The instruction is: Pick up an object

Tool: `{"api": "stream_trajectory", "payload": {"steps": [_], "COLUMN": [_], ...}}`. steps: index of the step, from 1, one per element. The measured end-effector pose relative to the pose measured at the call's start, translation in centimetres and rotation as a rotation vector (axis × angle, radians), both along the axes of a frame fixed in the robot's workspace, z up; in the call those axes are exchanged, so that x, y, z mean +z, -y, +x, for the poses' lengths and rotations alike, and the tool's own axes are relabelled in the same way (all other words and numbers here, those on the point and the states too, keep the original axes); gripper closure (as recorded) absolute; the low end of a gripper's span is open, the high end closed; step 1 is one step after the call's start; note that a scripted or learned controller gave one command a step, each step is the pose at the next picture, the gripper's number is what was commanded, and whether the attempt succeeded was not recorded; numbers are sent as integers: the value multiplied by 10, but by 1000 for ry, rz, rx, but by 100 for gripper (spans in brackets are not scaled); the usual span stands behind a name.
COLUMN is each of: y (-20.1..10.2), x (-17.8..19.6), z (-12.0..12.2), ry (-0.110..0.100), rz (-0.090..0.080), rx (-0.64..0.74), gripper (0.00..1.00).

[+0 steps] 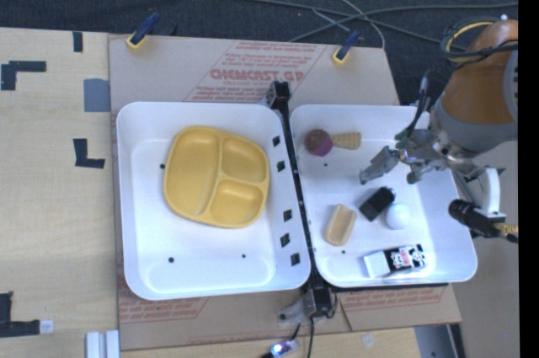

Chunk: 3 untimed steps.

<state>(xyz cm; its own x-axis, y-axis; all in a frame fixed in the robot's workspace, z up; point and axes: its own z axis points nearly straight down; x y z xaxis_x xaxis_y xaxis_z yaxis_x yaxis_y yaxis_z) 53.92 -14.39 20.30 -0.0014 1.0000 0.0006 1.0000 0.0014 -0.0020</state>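
White bins side by side on the bench. Left bin (139, 205) holds a yellow divided plate (216, 176), lying flat, three compartments.

Right bin (438, 268) has the pickable items: ice cream cone toy (330, 141), purple scoop on a tan cone, near the far-left corner; tan bread-like slice (340, 224) near the divider; black block (376, 203) mid-bin with a white ball (397, 216) just beside it, right side; small black-and-white carton (396, 261) near the front wall.

Arm (480, 99) reaches in from the right, orange band visible. Gripper (396, 164) sits over the right bin's middle, just above the black block in the picture. Fingers look spread apart, nothing between them. One finger (376, 167) points left toward the cone toy, apart from it.
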Motion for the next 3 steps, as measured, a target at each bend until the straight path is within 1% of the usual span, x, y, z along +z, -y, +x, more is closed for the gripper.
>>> {"api": "stream_trajectory", "payload": {"steps": [1,2,3], "y": [5,8,8], "x": [-63,-95,-86], "z": [-3,1,2], "ry": [-5,15,19], "rz": [0,-8,-10], "rx": [-2,-3,-1], "gripper": [0,0,100]}}
